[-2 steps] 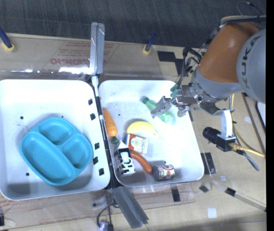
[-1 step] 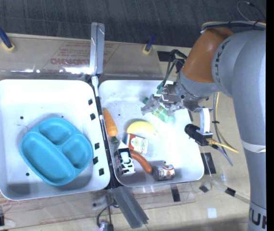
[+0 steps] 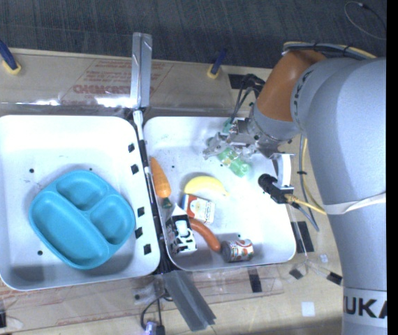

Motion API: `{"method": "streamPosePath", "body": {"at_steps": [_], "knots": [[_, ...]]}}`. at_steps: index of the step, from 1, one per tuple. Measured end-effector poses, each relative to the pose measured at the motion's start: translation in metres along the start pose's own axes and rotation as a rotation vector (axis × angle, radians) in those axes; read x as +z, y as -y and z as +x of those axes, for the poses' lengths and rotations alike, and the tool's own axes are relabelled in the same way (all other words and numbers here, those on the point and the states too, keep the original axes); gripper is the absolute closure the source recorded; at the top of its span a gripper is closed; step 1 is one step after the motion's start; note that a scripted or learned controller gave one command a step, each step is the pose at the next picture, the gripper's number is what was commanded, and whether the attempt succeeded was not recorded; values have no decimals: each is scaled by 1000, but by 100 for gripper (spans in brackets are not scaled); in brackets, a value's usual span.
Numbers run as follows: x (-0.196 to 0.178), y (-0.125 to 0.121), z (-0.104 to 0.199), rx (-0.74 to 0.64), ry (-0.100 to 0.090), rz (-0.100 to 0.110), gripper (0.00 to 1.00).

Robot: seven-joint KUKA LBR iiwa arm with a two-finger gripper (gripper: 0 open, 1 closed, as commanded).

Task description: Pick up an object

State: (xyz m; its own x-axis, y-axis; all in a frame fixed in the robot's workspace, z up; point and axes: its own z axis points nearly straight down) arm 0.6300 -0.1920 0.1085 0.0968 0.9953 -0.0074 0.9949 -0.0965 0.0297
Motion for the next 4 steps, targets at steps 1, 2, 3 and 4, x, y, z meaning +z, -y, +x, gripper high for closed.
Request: {"method": "streamPosePath", "body": {"at_steps": [1,2,3,4], "knots": [[-12,-1,-1,-4,4,-1,100],[-12,-1,-1,-4,3,-1,0],[16,47,6,-52,-9,33,0],[15,90,14,-67,-9,33,0]]}}
